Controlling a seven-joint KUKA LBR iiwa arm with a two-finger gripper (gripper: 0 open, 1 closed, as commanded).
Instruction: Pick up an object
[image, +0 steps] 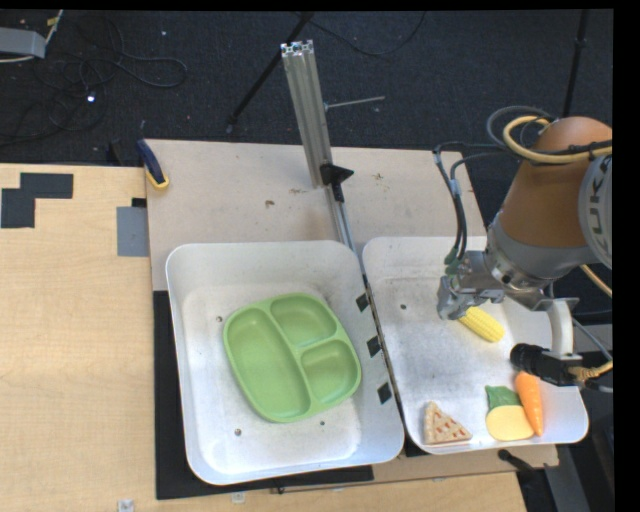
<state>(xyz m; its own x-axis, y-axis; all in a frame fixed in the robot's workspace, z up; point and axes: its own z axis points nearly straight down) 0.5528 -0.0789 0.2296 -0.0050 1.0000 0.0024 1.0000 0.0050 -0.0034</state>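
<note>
Yellow ridged plastic corn cob beside the metal two-finger gripper
Cob lies slanted on the speckled white right bin; whether the claw grips it, I cannot tell.

The arm at the right of the frame is a thick rounded body with a broad orange band on its upper part and smooth grey casing below. Part of a dark letter marking shows on the grey shell at the far right edge. Black and pale yellowish cables loop over its top, and a dark cable runs down its left side to the metallic grey gripper.
</note>
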